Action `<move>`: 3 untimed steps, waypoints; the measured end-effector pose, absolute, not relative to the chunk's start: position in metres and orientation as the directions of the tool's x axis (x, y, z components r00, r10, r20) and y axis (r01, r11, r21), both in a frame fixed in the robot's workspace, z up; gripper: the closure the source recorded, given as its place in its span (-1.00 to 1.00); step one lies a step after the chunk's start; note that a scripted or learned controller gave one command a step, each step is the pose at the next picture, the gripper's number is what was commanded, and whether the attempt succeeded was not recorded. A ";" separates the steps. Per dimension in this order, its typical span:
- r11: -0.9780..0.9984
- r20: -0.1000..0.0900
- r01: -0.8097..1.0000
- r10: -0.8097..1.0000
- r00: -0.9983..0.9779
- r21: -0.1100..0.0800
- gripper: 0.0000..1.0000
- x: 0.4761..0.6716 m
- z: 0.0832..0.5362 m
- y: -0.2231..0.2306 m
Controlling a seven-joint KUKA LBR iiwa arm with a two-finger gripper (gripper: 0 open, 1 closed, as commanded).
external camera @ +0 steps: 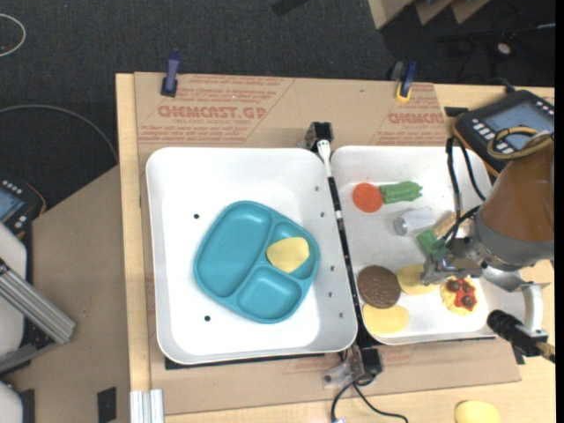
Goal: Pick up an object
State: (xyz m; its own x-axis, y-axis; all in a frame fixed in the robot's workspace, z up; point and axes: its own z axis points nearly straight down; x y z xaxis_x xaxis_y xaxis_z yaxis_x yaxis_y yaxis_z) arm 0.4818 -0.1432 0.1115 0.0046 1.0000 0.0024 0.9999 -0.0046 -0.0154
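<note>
The right bin [388,161] holds several toy foods: an orange carrot [368,197] with a green top, a pale grey piece [407,225], a green piece [430,239], a brown disc [379,285], a small yellow piece [410,278], a larger yellow piece [386,319] and a red-and-yellow item [460,296]. My gripper [438,268] is low in this bin, just right of the small yellow piece and below the green piece. The wrist hides what lies under it. I see no object lifted.
The left bin [167,236] carries a blue divided plate [233,254] with a yellow piece [287,253] in one compartment. A black divider strip [333,203] runs between the bins. A pendant [502,126] lies at the back right, and clamps [171,73] sit on the far edge.
</note>
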 end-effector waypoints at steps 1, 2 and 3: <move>-0.003 -0.009 1.000 1.000 0.003 0.019 1.00 0.482 0.278 -0.187; 0.003 -0.008 1.000 1.000 -0.002 0.021 1.00 0.538 0.445 -0.196; 0.003 -0.007 1.000 1.000 -0.003 0.015 1.00 0.600 0.541 -0.202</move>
